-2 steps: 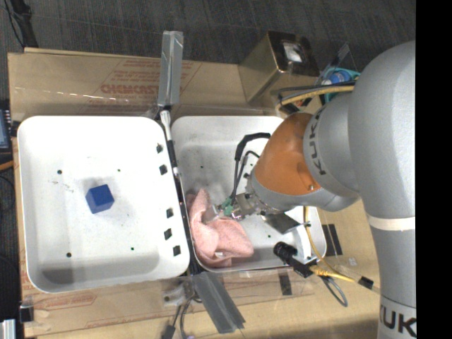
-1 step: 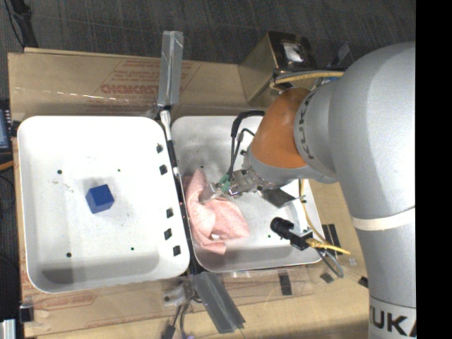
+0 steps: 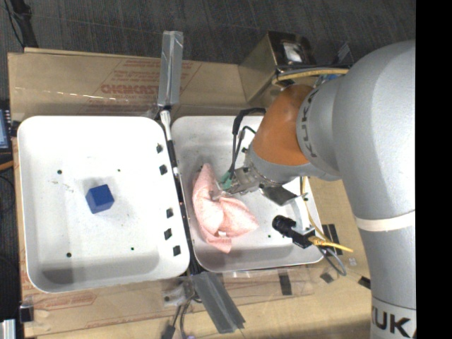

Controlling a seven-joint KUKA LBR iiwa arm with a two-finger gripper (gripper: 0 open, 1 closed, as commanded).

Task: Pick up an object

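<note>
A crumpled pink cloth point(image 3: 217, 210) lies in the right bin point(image 3: 205, 129), against its left wall. A small blue cube point(image 3: 99, 198) rests in the left bin point(image 3: 85, 136), a little left of its middle. My gripper point(image 3: 230, 182) hangs low over the right bin, at the cloth's upper right edge, and its tip seems to touch the fabric. The wrist and the orange band cover most of the gripper from above.
A metal divider point(image 3: 171, 168) with black clips runs between the two bins. The grey arm point(image 3: 367, 133) fills the right side of the view and hides the right bin's far right part. Cardboard point(image 3: 85, 76) lies behind the bins.
</note>
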